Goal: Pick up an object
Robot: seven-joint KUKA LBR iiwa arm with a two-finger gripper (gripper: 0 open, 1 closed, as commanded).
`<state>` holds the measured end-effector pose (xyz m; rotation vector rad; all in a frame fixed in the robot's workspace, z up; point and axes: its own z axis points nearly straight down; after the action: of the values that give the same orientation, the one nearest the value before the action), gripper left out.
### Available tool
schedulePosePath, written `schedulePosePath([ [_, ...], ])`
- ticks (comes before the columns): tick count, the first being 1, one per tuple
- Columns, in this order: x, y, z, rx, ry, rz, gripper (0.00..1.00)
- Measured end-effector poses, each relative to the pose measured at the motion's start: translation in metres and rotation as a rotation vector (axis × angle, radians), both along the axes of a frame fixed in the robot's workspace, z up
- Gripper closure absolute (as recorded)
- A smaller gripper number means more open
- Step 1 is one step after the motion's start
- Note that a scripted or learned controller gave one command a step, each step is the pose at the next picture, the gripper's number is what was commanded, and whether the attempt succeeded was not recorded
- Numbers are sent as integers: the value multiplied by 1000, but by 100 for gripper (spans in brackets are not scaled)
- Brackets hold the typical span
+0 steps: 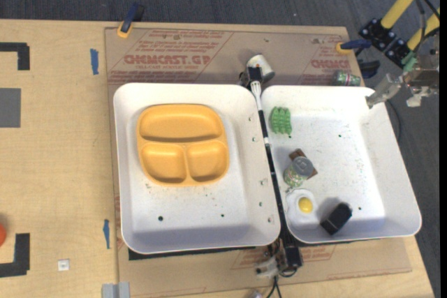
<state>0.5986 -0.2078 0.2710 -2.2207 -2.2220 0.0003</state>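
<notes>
End effector (419,84) located at the far right edge, outside the right bin (377,150), level with that bin's upper right corner. Partly cut off and blurred; cannot tell how it is set. Nothing seen in its grasp.

Right bin lying to the left of and below the end effector. Contents all clustered along the bin's left side, well apart from the end effector:
- green ridged block (281,120), nearest the top, left of the end effector and slightly lower.
- small round grey item (302,167) resting against a brown piece, further down and left.
- yellow round item (304,204) on a white patch, near the bin's lower left corner.
- black block (336,217), tilted, just beside the yellow item on the side nearer the end effector, close to the lower rim.

Left bin (133,150) touching the right bin along a shared edge, further from the end effector. Orange divided tray (184,143) inside it, in the upper half, three compartments visible, lying flat.

Both bins sitting on a brown board (230,49) on the wooden surface (49,150).
</notes>
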Motion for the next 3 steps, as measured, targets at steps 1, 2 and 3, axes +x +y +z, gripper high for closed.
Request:
schedulePosePath([
  [1, -65, 12, -99, 1, 1, 71, 0],
  [2, -120, 73, -176, 3, 2, 375, 0],
  [3, -81, 95, -184, -3, -5, 439, 0],
])
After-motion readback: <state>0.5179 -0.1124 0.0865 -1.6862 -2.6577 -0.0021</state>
